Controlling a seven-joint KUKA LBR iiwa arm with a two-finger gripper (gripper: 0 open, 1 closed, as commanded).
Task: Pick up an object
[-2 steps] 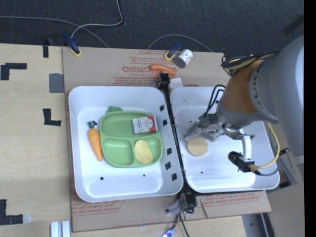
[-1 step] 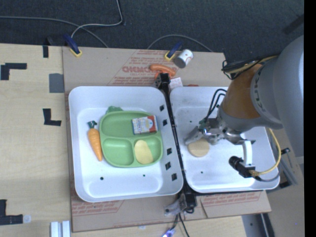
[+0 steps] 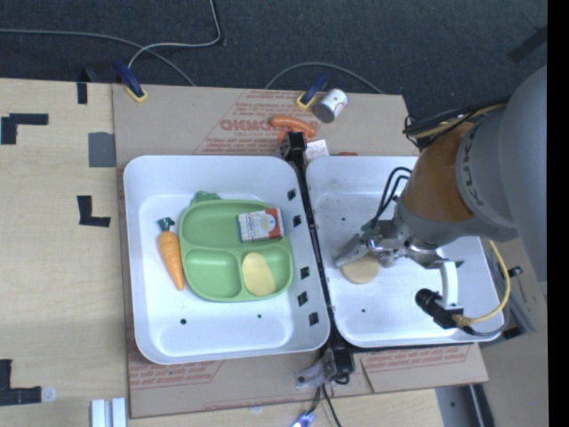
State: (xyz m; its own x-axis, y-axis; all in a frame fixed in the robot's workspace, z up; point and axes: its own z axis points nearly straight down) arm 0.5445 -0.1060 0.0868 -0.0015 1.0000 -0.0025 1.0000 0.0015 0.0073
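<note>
The arm point(image 3: 484, 181), nearest the camera, is reaching in from the right and hanging low over the right bin point(image 3: 462, 327), its orange band sitting above the wrist. The hand point(image 3: 363, 254) is hovering at a pale round disc point(image 3: 360, 272) (a cookie or bread slice, by the look of it) lying on the bin floor near the left wall. By my judgement this is the closing-in step of the pick: the hand is down at the disc but nothing is lifted. Whether the hand is released or clenched I cannot tell, since the wrist is covering its tips; it is seemingly touching the disc's upper edge, though I cannot confirm a grasp. The next move is calling for a firm close around the thin disc, then a straight lift clear of the wall. In the left bin point(image 3: 142, 238) a carrot point(image 3: 172, 258) is lying just beside a green tray point(image 3: 209, 229) holding a carton point(image 3: 259, 225) and a yellow piece point(image 3: 259, 275).
</note>
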